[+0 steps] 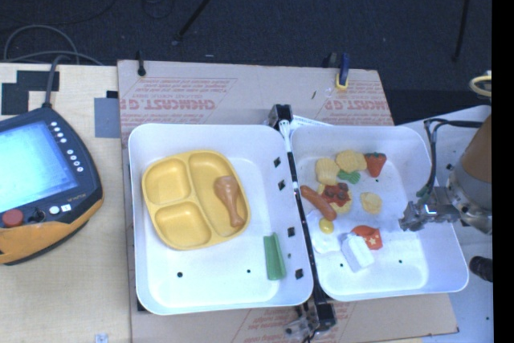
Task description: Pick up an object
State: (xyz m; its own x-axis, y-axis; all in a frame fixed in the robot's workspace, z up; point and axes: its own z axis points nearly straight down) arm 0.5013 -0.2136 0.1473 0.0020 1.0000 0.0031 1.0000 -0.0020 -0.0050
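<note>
Near edge, right bin (450, 285): white block (357, 253) lying tilted, touching a red tomato piece (367, 235) just behind it.

Tool (411, 218): at the right bin's right side, low over the floor, reaching in from the right; grip state cannot be told from this view, and nothing shows between its tips.

Outward from tool, leftward: tomato piece and white block nearest, slightly toward the near edge. Beyond them, a yellow slice (370, 202); then a sausage (318, 202), long axis diagonal, by a dark red cluster (338, 193); a strawberry (375, 164) and yellow biscuits (349, 161) at the far side.

Judgement: the nearest candidate lies left of the tool, a short move away.

Left bin (152, 285): yellow divided tray (173, 181) with drumstick (230, 198); green stick (275, 256).
</note>
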